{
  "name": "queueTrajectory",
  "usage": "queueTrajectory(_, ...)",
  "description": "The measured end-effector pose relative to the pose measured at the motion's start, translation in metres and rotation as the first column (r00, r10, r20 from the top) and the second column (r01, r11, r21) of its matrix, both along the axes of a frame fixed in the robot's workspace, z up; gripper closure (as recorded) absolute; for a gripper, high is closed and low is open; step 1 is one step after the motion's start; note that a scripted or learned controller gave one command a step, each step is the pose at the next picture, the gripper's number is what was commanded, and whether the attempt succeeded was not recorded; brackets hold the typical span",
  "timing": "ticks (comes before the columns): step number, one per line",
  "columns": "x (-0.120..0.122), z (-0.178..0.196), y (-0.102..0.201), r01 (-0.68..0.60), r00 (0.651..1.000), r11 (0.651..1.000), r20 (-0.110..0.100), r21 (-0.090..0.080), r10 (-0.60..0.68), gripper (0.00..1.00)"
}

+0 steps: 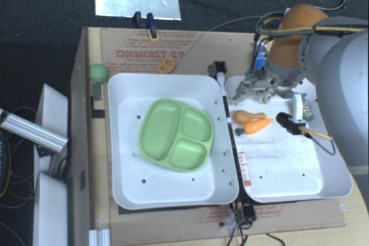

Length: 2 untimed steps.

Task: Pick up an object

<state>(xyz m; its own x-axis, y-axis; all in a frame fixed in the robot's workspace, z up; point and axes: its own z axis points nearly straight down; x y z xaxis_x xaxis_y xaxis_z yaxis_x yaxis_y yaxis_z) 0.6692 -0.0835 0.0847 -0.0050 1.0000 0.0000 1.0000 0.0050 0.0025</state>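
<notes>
A brown cardboard-covered tabletop (144, 49) over dark carpet carries two shallow white bins side by side. The left white bin (132, 181) holds a pale green divided plastic plate (176, 134). In the right white bin (288, 181), an orange toy carrot (258, 125) lies touching a tan pear-shaped toy (241, 116) near the bin's left wall. The grey arm's tool (253, 91) hangs low over the bin's far end, just beyond both toys; whether it is spread or pressed together cannot be told.
</notes>
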Motion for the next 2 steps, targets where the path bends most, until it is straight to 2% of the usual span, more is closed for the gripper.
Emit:
queueTrajectory(1, 0.001, 0.0112, -0.0005, -0.001, 1.0, 1.0, 0.003, -0.001, 0.001, 1.0)
queueTrajectory(2, 0.0009, 0.0111, -0.0005, -0.001, 1.0, 1.0, 0.002, -0.001, 0.001, 0.0)
